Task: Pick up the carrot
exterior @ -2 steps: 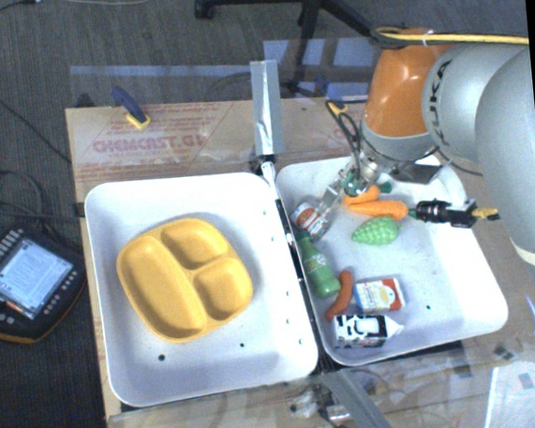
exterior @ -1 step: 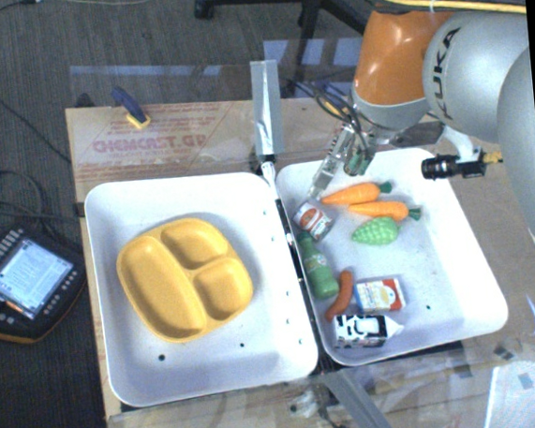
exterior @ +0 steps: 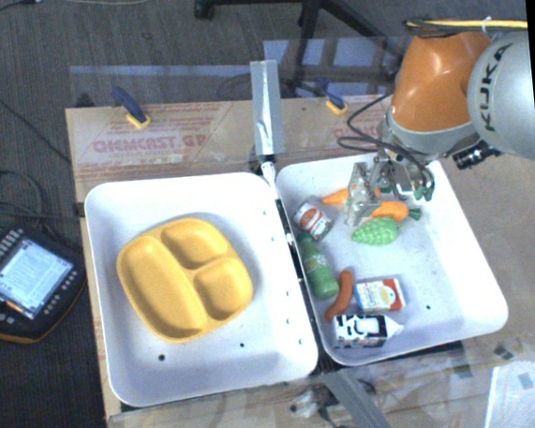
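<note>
Camera view has the gripper (exterior: 364, 194) down low in the right bin (exterior: 471, 273), near the bin's back edge, w/ the grey arm (exterior: 510, 91) and its orange band (exterior: 433, 79) coming in from the upper right. Can't tell if it's released or clenched on anything, the metal bits blur together from up here.

Carrot (exterior: 391, 210) is right there tho, lying just to the right of the gripper tip and touching or nearly touching it, pointing roughly sideways. Not obviously between anything, more like tucked beside it. There's also a smaller orange piece (exterior: 336, 197) sticking out on the gripper's left side, can't say what it is.

Directly below the carrot, touching it, is a bumpy green toy (exterior: 375, 233). Further left, by the bin's left wall, a small red/white can (exterior: 311, 221), and below that a green bottle (exterior: 316, 268) lying lengthwise along the wall. A red sausage (exterior: 341, 292) sits tilted just right of the bottle, then a red and white packet (exterior: 381, 295) next to it, and a black/white carton (exterior: 360, 330) at the front edge.

Left bin (exterior: 131, 363) holds a yellow divided tray (exterior: 186, 276), three compartments, well apart from the gripper. Off the bench on the left floor there's a pendant w/ a lit screen (exterior: 20, 279).
</note>
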{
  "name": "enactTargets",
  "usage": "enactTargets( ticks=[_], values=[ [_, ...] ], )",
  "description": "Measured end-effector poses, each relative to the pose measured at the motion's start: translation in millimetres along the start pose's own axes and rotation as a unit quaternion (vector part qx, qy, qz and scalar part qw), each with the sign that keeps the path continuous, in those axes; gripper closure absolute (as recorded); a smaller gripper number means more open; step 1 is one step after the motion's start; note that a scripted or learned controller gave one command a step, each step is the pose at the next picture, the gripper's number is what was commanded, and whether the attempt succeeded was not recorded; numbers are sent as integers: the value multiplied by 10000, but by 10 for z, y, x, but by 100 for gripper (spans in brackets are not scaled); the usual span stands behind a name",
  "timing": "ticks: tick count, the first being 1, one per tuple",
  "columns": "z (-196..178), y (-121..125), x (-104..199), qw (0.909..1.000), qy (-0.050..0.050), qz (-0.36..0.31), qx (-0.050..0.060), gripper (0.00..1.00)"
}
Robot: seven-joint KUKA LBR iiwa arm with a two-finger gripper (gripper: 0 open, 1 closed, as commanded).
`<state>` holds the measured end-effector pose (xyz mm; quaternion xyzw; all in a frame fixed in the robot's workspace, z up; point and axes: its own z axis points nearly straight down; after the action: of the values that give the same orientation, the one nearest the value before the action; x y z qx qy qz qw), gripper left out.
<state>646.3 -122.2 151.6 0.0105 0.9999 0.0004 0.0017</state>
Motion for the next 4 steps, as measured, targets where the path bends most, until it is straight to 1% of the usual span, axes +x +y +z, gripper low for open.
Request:
enactTargets(
  ticks=[1,2,3,4],
  values=[
    [-335,379,-159,9831,-13,-1832,-14,100],
    [-335,513,-221,9165,-15,-4001,-20,100],
    [-335,765,-214,8077,-19,-5896,-22,100],
    [-437,793,-224,8083,-56,-5888,-44,100]
  ],
)
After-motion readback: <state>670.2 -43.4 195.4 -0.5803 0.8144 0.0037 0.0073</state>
